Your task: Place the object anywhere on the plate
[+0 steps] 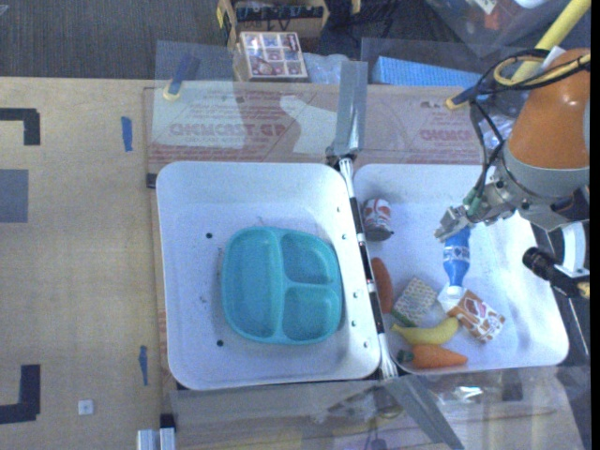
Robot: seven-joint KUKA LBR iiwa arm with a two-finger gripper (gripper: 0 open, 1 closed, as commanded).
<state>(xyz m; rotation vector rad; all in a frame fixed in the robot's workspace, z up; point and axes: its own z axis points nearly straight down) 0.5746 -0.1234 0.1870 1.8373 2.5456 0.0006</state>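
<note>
Camera view looks down on two shallow white bins side by side, and the pincer (457, 223) sits at the right of the frame, over the upper middle of the right white bin (539, 340). Whether its fingers are spread or closed cannot be told from this angle, as they are small and dark against the wrist. Nothing is plainly seen between them. Just below the tip lies a blue plastic bottle with a white cap (456, 263), its top end close to the pincer; contact cannot be judged.

The grey arm with the orange band (553, 125) fills the upper right corner and comes in over the right rim of that bin.

Other things crowd the lower half of the right bin: a small red and white can (377, 214) near the upper left corner by the dividing wall, a red-orange sausage-shaped toy (382, 285) along that wall, a tan patterned square packet (415, 299), a yellow banana (427, 331), an orange carrot (433, 356) at the bottom rim, and a red and white carton (481, 316) right of the bottle. The upper right part of this bin's floor is bare.

A teal divided plastic plate (281, 286) lies in the middle of the left white bin (187, 204), with white floor showing all round it, widest above it.
</note>
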